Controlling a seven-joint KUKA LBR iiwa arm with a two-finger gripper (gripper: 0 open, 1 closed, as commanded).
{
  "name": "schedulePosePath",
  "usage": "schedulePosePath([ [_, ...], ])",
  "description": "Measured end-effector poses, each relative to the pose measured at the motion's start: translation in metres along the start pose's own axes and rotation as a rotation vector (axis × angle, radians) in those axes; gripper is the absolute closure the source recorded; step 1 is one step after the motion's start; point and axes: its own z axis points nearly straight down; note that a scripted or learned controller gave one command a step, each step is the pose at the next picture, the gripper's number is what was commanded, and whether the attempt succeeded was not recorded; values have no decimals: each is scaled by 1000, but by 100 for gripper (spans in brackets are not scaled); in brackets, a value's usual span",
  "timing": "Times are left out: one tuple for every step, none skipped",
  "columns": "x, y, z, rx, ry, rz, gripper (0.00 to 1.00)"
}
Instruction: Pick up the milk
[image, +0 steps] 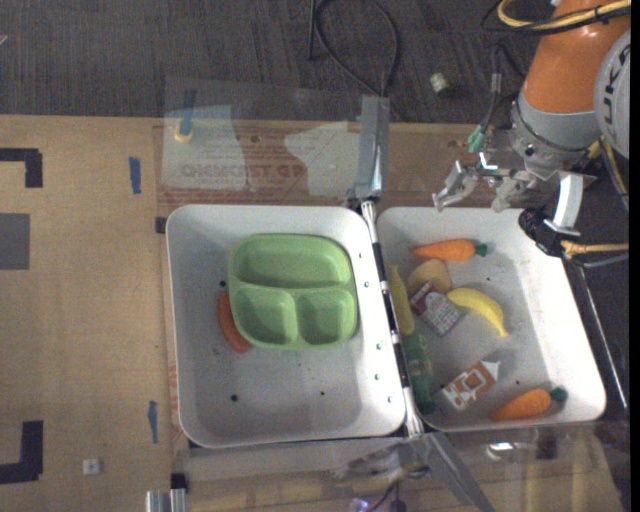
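The claw (484, 189) hangs above the far rim of the right bin (583, 330), its fingers spread apart and holding nothing. The milk (470, 385) lies well below it, toward the bin's near edge, between a carrot (527, 404) and a green item (418, 372).

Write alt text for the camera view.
The gripper, open, hovers above the right bin's far edge, nothing between its fingers. The milk carton lies near the bin's front, beside a carrot; the left bin holds a green tray.
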Motion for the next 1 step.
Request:
schedulePosePath([
  [-20,-91,141,0,1,9,0],
])
